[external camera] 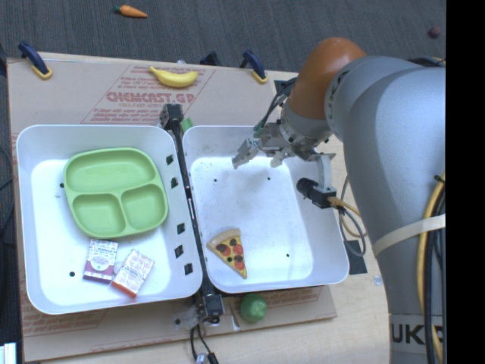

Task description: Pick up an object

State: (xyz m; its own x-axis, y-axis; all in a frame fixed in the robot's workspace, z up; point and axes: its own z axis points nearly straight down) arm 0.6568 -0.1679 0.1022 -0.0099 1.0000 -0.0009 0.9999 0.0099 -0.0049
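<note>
The gripper [258, 152] hangs over the right bin's [322, 260] far edge, fingers apart and holding nothing. The pizza slice [228, 252] lies well away near the front; a straight descent would probably close on bare bin floor.

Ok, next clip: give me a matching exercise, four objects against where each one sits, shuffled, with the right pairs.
Things:
1. pizza slice
2. green divided plate
3. banana
4. green ball

Places:
A. in the left bin
B. on the cardboard beyond the bins
C. in the right bin
D. on the bench edge just outside the right bin's near rim

Pairs: 1-C, 2-A, 3-B, 4-D
</note>
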